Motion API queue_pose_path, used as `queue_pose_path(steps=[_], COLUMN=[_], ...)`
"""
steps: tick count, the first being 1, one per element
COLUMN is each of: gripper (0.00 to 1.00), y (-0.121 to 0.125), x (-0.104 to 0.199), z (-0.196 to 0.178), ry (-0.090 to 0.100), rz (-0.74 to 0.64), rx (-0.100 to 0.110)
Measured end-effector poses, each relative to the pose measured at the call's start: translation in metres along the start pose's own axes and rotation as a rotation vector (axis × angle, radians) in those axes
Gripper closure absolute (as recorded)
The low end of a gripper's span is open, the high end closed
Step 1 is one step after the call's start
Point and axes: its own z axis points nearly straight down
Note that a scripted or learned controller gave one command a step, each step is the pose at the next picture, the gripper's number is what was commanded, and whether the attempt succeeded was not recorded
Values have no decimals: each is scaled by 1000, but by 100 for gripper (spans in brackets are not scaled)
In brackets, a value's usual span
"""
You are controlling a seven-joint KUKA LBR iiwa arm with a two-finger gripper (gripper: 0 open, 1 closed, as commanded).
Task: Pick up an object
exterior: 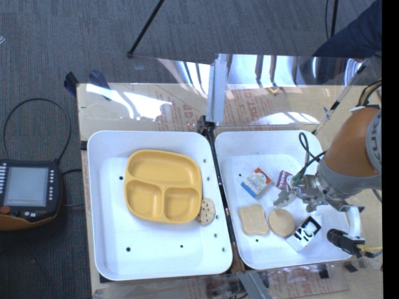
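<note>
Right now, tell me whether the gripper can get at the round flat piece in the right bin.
Probably yes. The gripper hovers just above and right of the round flat piece, which lies uncovered; the toast slice sits close beside it.

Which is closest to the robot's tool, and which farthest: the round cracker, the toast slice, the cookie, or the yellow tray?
From the tool:
1. Round cracker, right bin, just below it.
2. Toast slice, right bin, further left.
3. Cookie, left bin, against the tray.
4. Yellow tray, left bin.
</note>
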Motion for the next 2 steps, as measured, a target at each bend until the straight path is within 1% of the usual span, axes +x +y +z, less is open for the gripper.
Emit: queue_pose_path(steps=[1,2], gripper=[0,100], y=[77,77], x=[-14,-13], z=[17,8], ry=[-1,1], rz=[11,11], rx=[-8,-6])
